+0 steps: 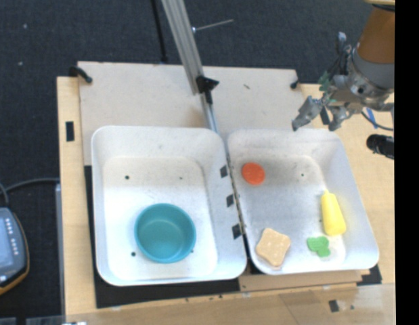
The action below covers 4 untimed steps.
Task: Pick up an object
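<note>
The right bin (344, 156) holds an orange round piece (253, 174) near its back left, a yellow corn-like piece (332, 213) at the right, a tan cracker-like piece (273, 247) at the front and a small green piece (319, 246) beside it. A teal bowl (165, 232) sits in the left bin (114, 147). My gripper (319, 116) hangs above the back right rim of the right bin, fingers spread open with nothing between them, well apart from every object.
A slanted metal post (185, 39) rises from the bench behind the seam between the bins. Black clips (233, 202) line the seam. A handheld controller (6, 242) lies off the bench at the left.
</note>
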{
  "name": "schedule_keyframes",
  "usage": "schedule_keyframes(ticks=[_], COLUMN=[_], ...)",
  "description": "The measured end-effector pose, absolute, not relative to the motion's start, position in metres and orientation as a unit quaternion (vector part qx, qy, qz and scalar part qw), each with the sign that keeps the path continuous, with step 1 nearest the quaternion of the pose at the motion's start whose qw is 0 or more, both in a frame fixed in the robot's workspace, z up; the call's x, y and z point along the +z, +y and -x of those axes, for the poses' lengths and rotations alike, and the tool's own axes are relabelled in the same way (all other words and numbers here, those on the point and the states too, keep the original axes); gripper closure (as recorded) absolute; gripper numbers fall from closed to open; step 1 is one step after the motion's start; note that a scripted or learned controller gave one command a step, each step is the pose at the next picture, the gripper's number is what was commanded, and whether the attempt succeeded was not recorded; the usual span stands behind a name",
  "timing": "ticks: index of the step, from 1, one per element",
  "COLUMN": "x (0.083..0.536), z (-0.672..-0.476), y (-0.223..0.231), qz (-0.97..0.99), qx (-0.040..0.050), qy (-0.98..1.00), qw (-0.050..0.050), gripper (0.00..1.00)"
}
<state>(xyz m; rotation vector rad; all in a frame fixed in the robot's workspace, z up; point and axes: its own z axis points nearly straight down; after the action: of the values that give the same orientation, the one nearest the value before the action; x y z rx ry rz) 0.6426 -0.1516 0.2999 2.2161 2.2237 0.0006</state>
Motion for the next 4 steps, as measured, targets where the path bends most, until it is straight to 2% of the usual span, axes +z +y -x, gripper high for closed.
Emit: schedule_keyframes(ticks=[1,2,4], x=[0.300,0.253,0.142], z=[-0.642,-0.636,-0.652], y=[-0.152,-0.160,-0.167], qz=[-0.706,-0.708,-0.707], qx=[-0.0003,-0.0020,-0.0021], qy=[0.708,0.707,0.708], qw=[0.001,0.000,0.000], gripper=[0.00,0.00,0.00])
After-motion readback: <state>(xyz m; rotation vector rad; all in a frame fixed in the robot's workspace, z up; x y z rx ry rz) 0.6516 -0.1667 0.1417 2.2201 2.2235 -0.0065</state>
